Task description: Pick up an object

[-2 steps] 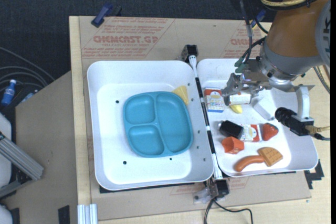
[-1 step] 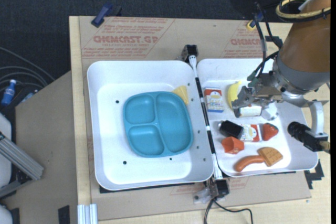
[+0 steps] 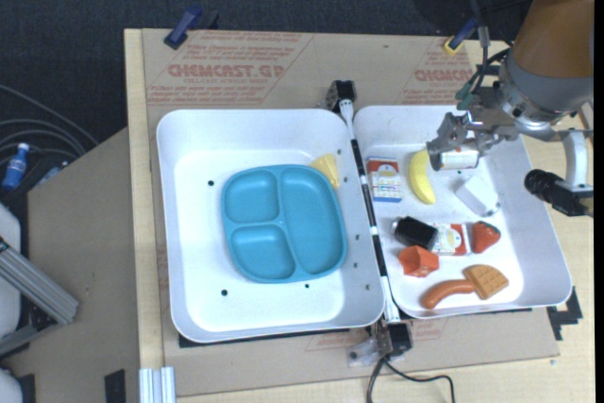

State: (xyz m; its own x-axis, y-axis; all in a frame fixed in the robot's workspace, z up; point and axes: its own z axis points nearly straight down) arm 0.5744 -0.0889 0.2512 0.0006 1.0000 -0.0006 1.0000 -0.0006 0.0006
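txt: "CHEMCAST GP" in red on bench board [image 3: 226,69], rest too blurred | gripper [image 3: 460,150] over right bin [image 3: 543,231], nothing seen btwn tips, open/clenched: can't tell | banana [image 3: 421,176] just beside it, toward left bin [image 3: 189,203] | blue divided plate [image 3: 281,222] well apart, in left bin

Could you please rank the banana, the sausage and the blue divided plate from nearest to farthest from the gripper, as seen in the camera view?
1. The banana, in the right bin, just left of and below the gripper.
2. The sausage, at the right bin's near edge, well below the gripper.
3. The blue divided plate, in the left bin, far to the gripper's left.
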